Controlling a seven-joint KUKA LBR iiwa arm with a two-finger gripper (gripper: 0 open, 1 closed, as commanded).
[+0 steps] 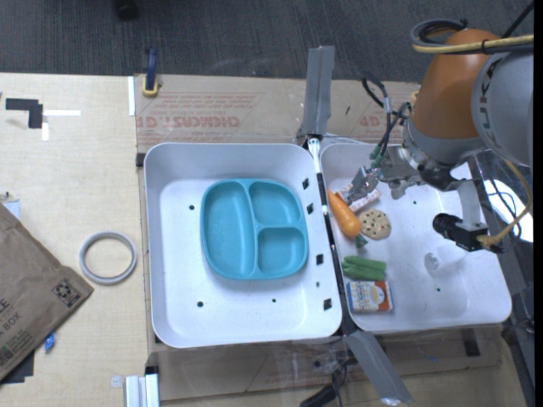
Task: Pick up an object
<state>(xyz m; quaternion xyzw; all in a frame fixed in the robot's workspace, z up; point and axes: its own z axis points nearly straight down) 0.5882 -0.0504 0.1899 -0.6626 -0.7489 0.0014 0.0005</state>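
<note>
Claw (366, 182) nr carrot (344, 214); right bin (475, 299) open rightward.

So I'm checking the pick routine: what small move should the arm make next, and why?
Probably lower the gripper a little toward the toy carrot. It hangs over the right bin's upper-left part, just above the carrot's top end, with nothing seen between it and the carrot.

White bins: two (157, 227) (475, 308). Blue divided tray (254, 227): one. Toy carrot (344, 214): one. Cookie (373, 224): one. Green pea pod (365, 268): one. Small carton (370, 296): one. Tape roll (108, 256): one. Cardboard box (30, 299): one.
</note>
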